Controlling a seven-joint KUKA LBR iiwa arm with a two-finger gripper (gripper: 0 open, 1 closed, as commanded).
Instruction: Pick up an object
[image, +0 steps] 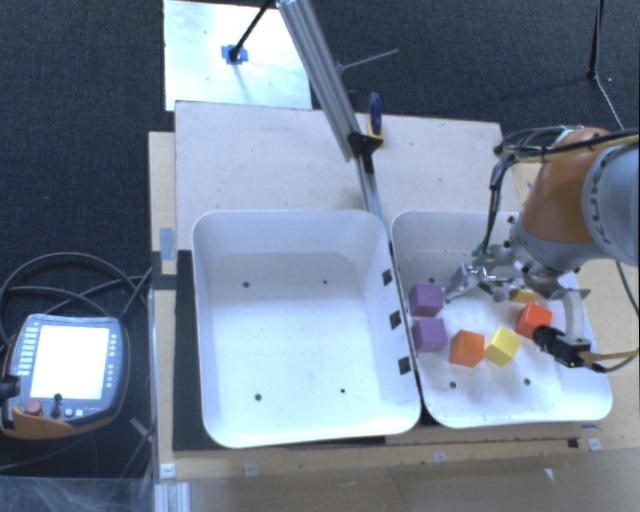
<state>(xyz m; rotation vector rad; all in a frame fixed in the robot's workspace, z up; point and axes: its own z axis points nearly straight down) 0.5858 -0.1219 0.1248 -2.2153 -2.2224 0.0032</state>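
Gripper (478, 278) at centre-right of frame, over right bin (600, 405); finger state can't be told, no obj seen held. Nearest obj: purple cube (427, 298), just lower-left of gripper.

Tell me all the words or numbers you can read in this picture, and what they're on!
None can be read.
The handheld controller's screen is a bright blank glare, and its buttons are too small to read.
The blocks, such as the yellow block, and the white bins carry no writing.
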